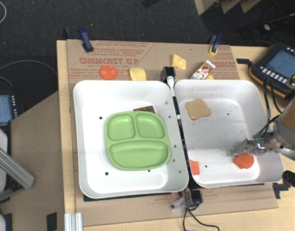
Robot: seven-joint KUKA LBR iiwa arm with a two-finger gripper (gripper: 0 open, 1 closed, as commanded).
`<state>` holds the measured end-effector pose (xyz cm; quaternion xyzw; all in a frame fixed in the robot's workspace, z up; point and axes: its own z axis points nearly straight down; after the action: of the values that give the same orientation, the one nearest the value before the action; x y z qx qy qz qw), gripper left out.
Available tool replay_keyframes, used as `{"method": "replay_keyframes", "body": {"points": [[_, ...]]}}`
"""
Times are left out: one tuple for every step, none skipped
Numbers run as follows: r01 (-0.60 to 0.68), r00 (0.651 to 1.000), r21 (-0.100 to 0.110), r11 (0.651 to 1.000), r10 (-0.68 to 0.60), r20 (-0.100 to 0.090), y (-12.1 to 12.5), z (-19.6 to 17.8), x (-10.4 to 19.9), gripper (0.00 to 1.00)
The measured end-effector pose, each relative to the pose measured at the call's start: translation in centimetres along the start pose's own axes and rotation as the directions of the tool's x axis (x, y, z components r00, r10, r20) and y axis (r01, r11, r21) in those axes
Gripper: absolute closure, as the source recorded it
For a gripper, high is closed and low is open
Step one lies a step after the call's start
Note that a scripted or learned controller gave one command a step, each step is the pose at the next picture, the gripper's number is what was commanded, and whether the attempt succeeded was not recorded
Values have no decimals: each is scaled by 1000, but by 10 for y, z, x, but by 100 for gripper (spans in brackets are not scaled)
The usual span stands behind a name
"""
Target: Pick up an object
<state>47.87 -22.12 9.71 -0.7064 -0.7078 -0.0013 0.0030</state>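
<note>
Gripper is seen low in the right bin; its state cannot be told. Orange round object lies just below it.

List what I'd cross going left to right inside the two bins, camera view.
Green tray → brown piece peeking from behind it → tan slice → orange object, with the end effector just above it.
</note>
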Motion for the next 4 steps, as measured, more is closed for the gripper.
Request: {"method": "replay_keyframes", "body": {"points": [[2, 1000, -10, 1000, -2, 9, 29, -86, 35, 0], [-5, 1000, 6, 1000, 5, 3, -3, 3, 18, 0], [-4, 1000, -5, 1000, 4, 8, 1, -13, 18, 100], [-4, 1000, -5, 1000, 4, 8, 1, -12, 18, 0]]}}
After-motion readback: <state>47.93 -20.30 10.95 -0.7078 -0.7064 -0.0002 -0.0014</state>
